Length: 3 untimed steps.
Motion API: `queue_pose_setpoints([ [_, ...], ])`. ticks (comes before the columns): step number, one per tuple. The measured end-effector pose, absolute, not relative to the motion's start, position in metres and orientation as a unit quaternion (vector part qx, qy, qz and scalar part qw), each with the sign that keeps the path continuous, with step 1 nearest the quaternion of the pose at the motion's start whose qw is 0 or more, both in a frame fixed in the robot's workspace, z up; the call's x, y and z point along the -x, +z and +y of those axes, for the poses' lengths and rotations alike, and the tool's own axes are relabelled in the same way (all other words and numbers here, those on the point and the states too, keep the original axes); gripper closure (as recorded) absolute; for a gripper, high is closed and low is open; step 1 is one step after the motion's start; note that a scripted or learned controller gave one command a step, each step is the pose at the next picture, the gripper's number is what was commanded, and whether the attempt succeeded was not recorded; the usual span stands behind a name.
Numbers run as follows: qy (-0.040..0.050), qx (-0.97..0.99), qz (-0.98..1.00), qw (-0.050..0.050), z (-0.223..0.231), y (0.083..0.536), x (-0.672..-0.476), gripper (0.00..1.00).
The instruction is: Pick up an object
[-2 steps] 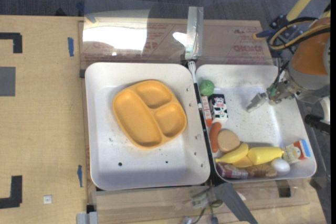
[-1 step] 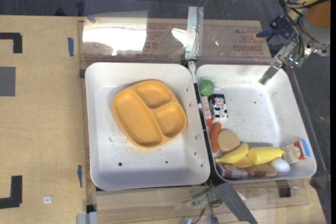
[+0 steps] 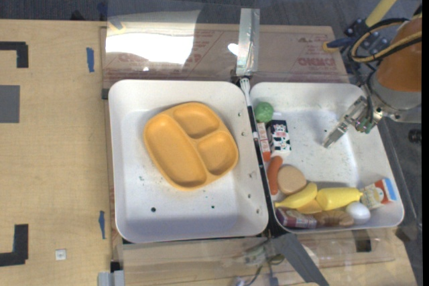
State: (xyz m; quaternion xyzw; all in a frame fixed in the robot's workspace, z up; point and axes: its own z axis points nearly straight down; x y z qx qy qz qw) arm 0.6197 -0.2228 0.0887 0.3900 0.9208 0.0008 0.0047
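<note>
Toys were heaped along the near wall of the right bin [image 3: 392, 164], below and left of the fingers: a yellow banana [image 3: 299, 197], a tan bun [image 3: 291, 179], an orange carrot [image 3: 273, 171], a white egg [image 3: 358, 212] and a small carton [image 3: 381, 193]. A green ball [image 3: 263, 110] and a black-and-white box [image 3: 279, 136] lay farther left, by the divider. The gripper [image 3: 342, 129] was seen over bare floor, holding nothing; whether its fingers were parted could not be told. An orange divided plate [image 3: 191, 144] sat in the left bin [image 3: 127, 164].
</note>
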Motion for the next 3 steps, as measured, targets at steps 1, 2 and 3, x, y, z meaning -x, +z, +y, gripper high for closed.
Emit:
queue_pose_setpoints([
  [1, -0.0003, -0.216, 0.976, 0.008, -0.222, 0.221, -0.657, 0.00],
  [2, -0.0008, -0.088, 0.996, 0.007, -0.210, 0.338, -0.648, 0.00],
  [3, 0.0009, -0.086, 0.996, 0.000, -0.223, 0.191, -0.566, 0.00],
])
